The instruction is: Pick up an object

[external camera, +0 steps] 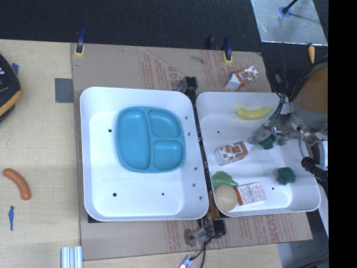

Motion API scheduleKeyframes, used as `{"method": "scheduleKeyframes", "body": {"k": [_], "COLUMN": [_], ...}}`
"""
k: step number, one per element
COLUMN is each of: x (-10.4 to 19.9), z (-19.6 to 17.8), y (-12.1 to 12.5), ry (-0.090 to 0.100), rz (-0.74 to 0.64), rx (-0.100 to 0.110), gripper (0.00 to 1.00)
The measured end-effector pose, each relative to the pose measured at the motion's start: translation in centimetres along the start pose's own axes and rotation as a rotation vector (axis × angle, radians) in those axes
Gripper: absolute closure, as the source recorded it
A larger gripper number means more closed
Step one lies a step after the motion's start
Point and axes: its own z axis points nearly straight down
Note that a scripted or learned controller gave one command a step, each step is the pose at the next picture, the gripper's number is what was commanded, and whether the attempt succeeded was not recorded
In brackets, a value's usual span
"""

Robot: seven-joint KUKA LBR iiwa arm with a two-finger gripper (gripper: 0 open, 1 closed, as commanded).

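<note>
Objects for picking lay scattered in the right bin [223,102], loose and well apart, which left room for fingers to come down around any one of them. A small dark green piece [268,143] sat right under the gripper [269,134], touching or nearly touching its tips, so it was probably the target. Whether the gripper was open or closed on it could not be told. Near it lay a small carton [232,152], a banana [254,113], a green broccoli-like piece [285,175], and a sandwich with lettuce [224,193] beside a red-printed packet [252,194]. The left bin [95,149] held a blue divided plate [150,138].
</note>
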Motion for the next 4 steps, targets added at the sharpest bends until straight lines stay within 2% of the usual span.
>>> {"method": "scheduleKeyframes", "body": {"k": [1,2,3,4], "x": [-0.1,3.6,9.4,14.0], "z": [-1.1,-10.9,-11.4,-10.0], "y": [0.0,5.2,2.0,1.6], "ry": [-0.001,0.001,0.000,0.000], "rz": [-0.002,0.001,-0.001,-0.001], "rx": [0.001,-0.004,0.000,0.001], "gripper": [1.00,1.00,1.00,1.00]}}
